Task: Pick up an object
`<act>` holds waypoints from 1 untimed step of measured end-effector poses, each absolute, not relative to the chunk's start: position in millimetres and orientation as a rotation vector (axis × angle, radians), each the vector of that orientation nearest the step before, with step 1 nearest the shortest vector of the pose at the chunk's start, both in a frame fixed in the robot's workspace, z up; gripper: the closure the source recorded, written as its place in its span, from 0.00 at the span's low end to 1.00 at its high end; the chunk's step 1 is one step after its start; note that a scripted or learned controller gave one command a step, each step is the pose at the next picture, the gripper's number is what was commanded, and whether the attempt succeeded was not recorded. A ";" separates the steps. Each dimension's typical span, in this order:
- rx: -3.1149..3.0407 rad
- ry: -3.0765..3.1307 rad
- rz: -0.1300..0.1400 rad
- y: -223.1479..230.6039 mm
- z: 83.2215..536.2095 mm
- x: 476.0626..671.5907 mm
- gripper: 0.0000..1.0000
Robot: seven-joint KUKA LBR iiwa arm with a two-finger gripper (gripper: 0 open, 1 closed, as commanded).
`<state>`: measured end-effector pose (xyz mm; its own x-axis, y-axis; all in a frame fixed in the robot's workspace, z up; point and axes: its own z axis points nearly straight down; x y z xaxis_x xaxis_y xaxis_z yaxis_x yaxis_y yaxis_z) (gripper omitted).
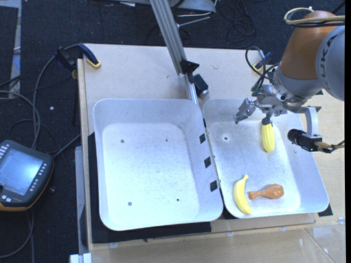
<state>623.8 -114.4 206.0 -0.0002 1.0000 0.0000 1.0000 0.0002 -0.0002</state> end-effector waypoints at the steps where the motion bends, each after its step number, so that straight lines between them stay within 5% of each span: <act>1: -2.219 -2.220 0.003 -115.8 163.5 621.9 0.00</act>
